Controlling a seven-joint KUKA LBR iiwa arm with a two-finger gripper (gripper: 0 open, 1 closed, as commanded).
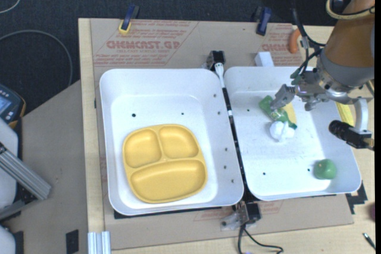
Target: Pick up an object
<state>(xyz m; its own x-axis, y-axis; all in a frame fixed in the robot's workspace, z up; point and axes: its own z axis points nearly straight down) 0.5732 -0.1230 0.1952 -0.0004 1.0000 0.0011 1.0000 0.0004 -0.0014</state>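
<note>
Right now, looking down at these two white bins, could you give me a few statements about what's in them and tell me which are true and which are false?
1. The yellow divided tray lies in the left bin. True.
2. The green ball sits in the left bin. False: it is in the right bin, near its front right corner.
3. The gripper is over the right bin. True.
4. The yellow tray has five compartments. False: it has three.
5. A small white object lies in the right bin below the gripper. True.
</note>
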